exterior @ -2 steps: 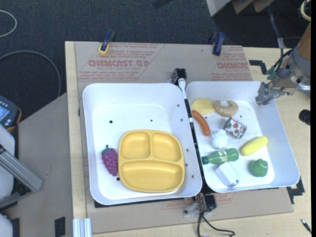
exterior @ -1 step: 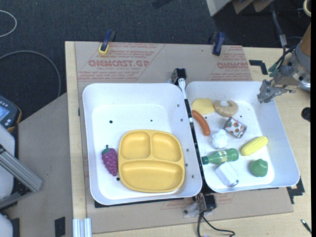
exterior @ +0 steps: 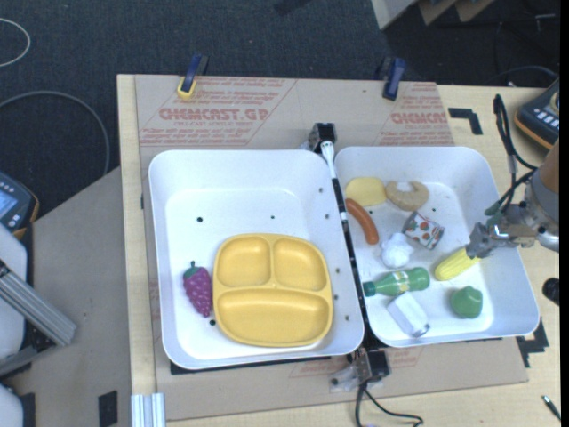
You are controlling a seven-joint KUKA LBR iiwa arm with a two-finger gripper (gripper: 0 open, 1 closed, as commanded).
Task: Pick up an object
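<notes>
The corn cob [exterior: 457,263] is lying in the right bin [exterior: 480,172], near its right wall, and the gripper [exterior: 481,241] is sitting right at the cob's upper end; I cannot tell whether it is gripping anything. Just below, a green pepper [exterior: 466,302] is resting. To the left, a green bottle [exterior: 396,282], a white ball [exterior: 396,254], a small can [exterior: 422,230], a hot dog [exterior: 362,221] and a bread roll [exterior: 407,194] are lying scattered. In the left bin [exterior: 178,185], a yellow divided plate [exterior: 270,289] is sitting beside purple grapes [exterior: 198,289].
</notes>
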